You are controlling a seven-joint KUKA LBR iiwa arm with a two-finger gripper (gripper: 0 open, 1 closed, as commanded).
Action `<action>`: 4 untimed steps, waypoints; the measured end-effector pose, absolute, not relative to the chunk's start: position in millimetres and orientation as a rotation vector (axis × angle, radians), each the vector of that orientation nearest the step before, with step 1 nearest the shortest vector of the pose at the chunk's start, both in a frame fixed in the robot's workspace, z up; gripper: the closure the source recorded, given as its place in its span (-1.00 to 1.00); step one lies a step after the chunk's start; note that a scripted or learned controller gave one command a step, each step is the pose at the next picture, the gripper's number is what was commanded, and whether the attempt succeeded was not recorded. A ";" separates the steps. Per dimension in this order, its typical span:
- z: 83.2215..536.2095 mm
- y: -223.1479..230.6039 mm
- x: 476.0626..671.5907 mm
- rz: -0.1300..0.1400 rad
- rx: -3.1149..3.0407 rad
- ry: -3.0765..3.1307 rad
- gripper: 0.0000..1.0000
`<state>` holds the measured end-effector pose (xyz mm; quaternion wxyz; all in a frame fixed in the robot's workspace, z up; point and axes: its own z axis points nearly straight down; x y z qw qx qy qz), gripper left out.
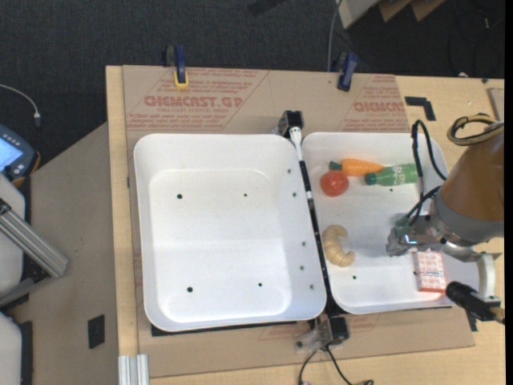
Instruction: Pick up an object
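Observation:
The right bin (365, 295) holds an orange carrot (361, 166), a green bottle (393, 175), a red tomato (334, 184), a tan croissant (338, 245) and a pink-and-white carton (430, 270). My gripper (403, 237) hangs low over the right side of this bin, between the croissant and the carton, just left of the carton. The arm's grey wrist covers most of it, and nothing shows between its fingers.
The left bin (160, 215) sits beside the right one, with a black divider strip (309, 207) between them. Two blue clamps (178, 61) (347, 68) grip the board's far edge. Cables (421, 147) run over the right bin's far corner.

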<state>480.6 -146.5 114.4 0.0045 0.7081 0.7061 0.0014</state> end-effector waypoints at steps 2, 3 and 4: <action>133.9 -147.0 481.4 0.006 2.216 2.207 1.00; 143.8 -147.4 481.9 0.007 2.215 2.205 1.00; 153.5 -147.8 482.4 0.008 2.214 2.202 1.00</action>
